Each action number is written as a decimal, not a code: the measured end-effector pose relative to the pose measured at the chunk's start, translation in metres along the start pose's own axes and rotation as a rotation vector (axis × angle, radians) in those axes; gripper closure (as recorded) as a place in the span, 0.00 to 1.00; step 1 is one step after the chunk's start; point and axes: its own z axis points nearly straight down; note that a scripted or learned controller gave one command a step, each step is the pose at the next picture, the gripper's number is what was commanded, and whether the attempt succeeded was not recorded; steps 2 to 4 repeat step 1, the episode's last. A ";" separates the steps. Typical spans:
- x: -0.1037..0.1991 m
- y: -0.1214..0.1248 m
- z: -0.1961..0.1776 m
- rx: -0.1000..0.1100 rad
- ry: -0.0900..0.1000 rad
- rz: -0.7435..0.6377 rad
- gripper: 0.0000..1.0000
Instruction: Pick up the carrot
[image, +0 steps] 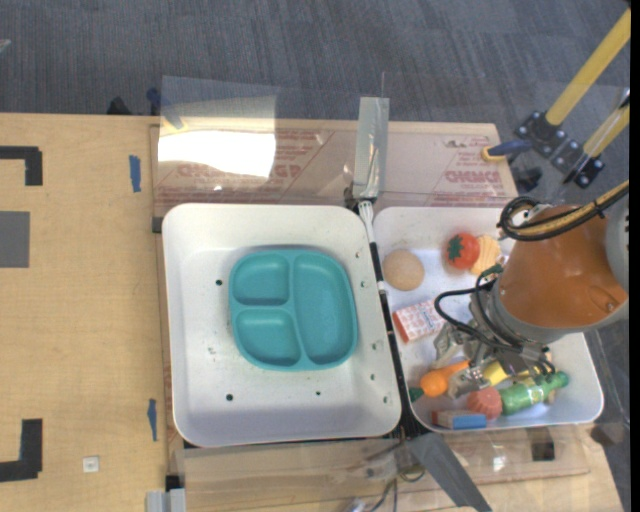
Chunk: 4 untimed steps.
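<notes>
Toward the table's right edge, the right bin (592, 395) holds the toy clutter, with the arm (555, 275) low over it. Its jaws' opening I cannot tell. At the bin's front edge, the carrot (438, 381) looks light, stiff and slick; grip across its thick middle.

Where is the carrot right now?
The carrot lies in the right bin, near its front edge, just below the pincer, with a red toy and a green one beside it.
</notes>
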 end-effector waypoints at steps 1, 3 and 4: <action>-0.020 0.029 -0.128 0.001 0.000 -0.162 1.00; -0.020 0.029 -0.128 0.001 0.000 -0.162 1.00; -0.020 0.029 -0.128 0.001 0.000 -0.162 1.00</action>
